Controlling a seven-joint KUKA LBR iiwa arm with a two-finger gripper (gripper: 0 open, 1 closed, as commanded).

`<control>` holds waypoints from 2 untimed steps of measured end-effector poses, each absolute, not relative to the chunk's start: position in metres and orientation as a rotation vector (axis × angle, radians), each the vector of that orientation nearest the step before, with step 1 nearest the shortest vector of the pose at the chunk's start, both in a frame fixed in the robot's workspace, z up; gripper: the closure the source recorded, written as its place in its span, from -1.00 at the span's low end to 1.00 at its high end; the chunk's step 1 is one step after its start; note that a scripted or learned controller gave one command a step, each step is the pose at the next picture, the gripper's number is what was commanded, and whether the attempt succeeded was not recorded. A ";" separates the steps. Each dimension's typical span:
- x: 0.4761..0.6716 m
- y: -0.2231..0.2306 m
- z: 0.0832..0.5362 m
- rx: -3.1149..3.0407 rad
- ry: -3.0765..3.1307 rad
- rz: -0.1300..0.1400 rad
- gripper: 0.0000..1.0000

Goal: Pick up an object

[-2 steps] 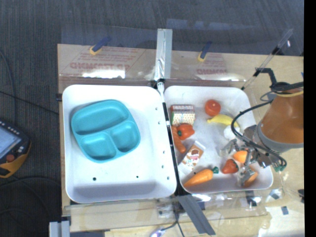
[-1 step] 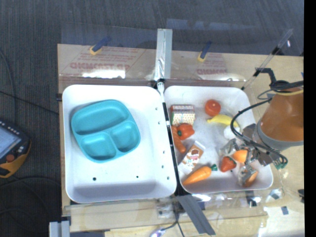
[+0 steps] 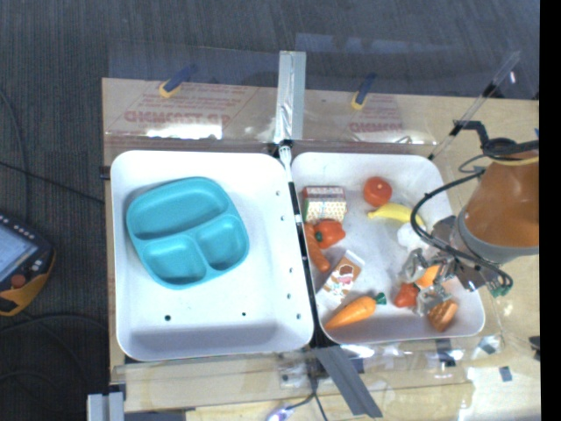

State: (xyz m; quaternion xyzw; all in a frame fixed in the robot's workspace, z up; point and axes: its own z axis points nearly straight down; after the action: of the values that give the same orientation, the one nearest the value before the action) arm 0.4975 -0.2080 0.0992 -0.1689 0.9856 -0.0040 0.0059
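Claw: low at the right bin's 4 o'clock, among toys; finger state cannot be told.
Progress: nothing visibly lifted; pick outstanding.

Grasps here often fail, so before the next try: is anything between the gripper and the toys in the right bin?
Nothing visible is. The gripper is already down in the right bin, at its near right corner, among small toys. Other toys crowd it: a brown piece just below, and a carrot to the left.

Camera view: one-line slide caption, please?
Gripper low among toy food in the right bin; blue tray in the left bin.
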 end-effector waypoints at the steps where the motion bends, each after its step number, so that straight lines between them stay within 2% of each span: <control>1: 0.511 -0.177 0.155 -0.752 3.049 0.005 1.00; 2: 0.526 -0.124 0.228 -0.978 2.983 0.005 1.00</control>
State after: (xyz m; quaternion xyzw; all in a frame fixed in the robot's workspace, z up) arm 0.5262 -0.1241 0.2284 -0.3115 0.9502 0.0016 0.0013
